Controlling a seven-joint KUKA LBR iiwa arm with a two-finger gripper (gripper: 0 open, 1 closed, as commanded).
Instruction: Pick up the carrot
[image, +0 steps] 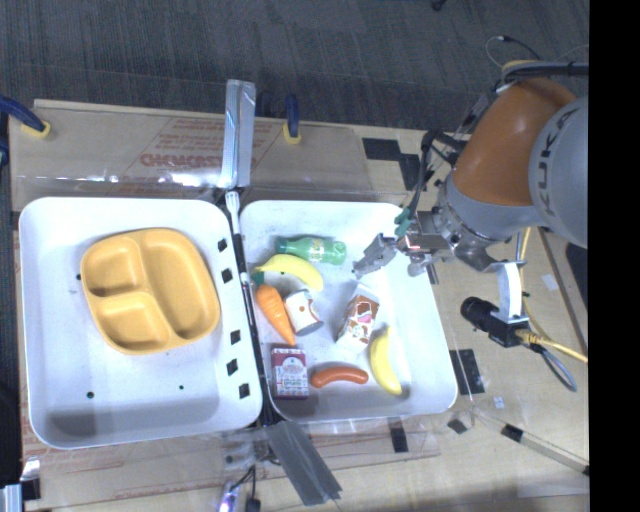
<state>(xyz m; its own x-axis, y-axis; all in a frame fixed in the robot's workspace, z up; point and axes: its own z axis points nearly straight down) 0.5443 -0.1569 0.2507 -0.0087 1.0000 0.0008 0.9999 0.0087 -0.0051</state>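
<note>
Yellow tray (148, 290): sits in the left bin (60, 400), well left of the carrot; likely a drop-off place.
Carrot (274, 312): lies flat in the right bin (430, 390), near its left wall, pointed end toward the red box.
Banana (290, 268): just above the carrot, at its leafy end.
White carton (303, 311): touching the carrot's right side, crowding a side grasp.
Red box (290, 371): just below the carrot's tip.
Sausage (339, 376): lower right of the carrot.
Gripper (372, 257): well right of the carrot, above the bin; finger state cannot be told, nothing seen held.
</note>
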